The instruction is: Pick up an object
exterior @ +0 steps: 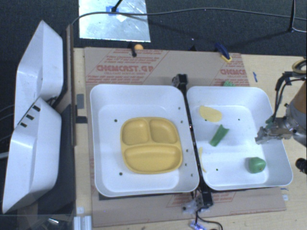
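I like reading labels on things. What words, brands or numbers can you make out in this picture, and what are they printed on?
"CHEMCAST GP": red print on the brown board under the bins, upper left.
"CHEMCAST": the same print, cut short, on the board's upper right.
The smaller red lines around both, and along the board's front edge, are too blurred to read.

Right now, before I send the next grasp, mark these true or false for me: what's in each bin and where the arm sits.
1. The yellow divided plate lies in the left bin. True.
2. The green strip lies in the left bin. False: it lies in the right bin.
3. The round green object sits near the right bin's near right corner. True.
4. The gripper hovers over the plate. False: it is at the right bin's right edge.
5. The pale yellow piece touches the green strip. False: they lie apart.
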Robot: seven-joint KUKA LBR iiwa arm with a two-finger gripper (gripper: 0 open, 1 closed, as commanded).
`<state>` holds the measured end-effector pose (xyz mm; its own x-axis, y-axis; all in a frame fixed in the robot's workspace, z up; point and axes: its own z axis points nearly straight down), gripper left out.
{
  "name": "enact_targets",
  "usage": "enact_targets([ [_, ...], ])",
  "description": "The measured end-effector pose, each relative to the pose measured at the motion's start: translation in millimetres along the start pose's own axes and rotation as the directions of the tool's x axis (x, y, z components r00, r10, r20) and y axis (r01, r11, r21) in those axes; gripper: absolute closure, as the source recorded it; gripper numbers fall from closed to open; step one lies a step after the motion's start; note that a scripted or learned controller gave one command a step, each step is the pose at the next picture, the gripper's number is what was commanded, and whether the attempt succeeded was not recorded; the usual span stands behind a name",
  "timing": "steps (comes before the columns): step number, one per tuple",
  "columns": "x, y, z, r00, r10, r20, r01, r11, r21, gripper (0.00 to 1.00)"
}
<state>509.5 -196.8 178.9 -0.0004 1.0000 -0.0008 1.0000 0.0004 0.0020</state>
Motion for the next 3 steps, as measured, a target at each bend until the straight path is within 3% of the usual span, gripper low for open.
enact_targets([
  [1,14.2,33.1,-2.3,1.000,0.027,-0.001,-0.027,1.000,0.000,1.00],
  [2,13.0,32.7,-12.7,1.000,0.028,0.000,-0.028,1.000,0.000,1.00],
  [3,27.1,12.9,69.0,1.000,0.000,-0.003,0.000,1.000,0.008,1.00],
])
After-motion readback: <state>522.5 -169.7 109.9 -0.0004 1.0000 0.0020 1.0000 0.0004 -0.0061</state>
